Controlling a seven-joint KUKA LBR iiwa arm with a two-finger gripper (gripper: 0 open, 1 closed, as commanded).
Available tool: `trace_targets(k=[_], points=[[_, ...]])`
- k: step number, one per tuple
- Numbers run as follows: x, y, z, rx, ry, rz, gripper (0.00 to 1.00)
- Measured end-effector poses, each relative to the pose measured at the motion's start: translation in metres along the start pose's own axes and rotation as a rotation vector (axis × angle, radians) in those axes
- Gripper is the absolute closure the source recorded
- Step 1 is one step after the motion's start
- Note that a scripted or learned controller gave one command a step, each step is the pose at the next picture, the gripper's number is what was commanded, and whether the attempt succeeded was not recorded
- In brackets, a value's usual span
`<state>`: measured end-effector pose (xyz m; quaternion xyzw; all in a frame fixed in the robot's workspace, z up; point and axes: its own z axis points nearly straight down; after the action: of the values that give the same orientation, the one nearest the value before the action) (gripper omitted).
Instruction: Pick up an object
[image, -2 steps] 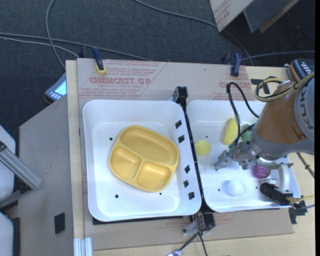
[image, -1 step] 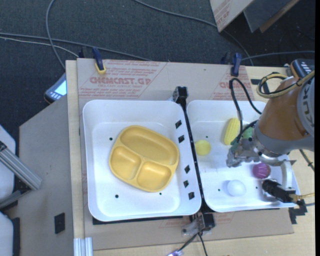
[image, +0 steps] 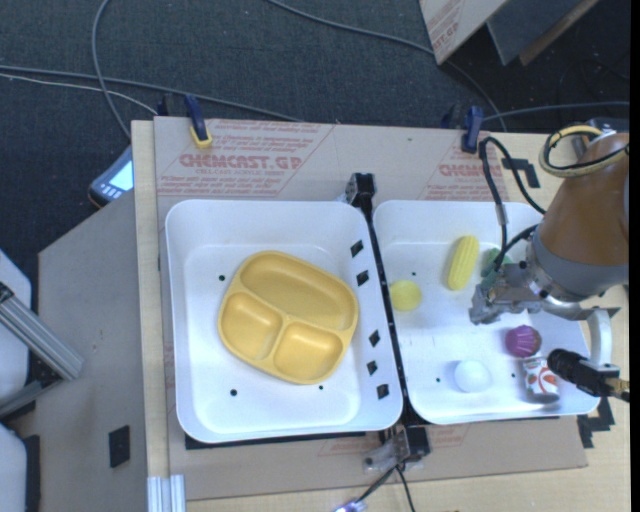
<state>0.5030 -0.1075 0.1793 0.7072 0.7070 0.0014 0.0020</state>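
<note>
A yellow divided plate (image: 288, 317) is held in the left bin (image: 190, 300); a corn cob (image: 461, 262), yellow ball (image: 405, 295), purple ball (image: 521, 341) and white ball (image: 472, 376) lie in the right bin (image: 430, 400).

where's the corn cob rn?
In the right bin, near its far edge: the corn cob lies up-right of the yellow ball, left of the gripper.

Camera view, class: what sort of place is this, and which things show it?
Probably a robotics lab test bench: a robot arm over two white bins, toy corn, loose cables across the floor.
</note>
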Motion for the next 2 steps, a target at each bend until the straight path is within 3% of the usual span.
trace_targets(k=[1, 2], points=[[-0.001, -0.009, -0.056, -0.001, 0.000, -0.001, 1.00], [-0.001, -0.007, -0.069, 0.002, 0.001, -0.002, 1.00]])
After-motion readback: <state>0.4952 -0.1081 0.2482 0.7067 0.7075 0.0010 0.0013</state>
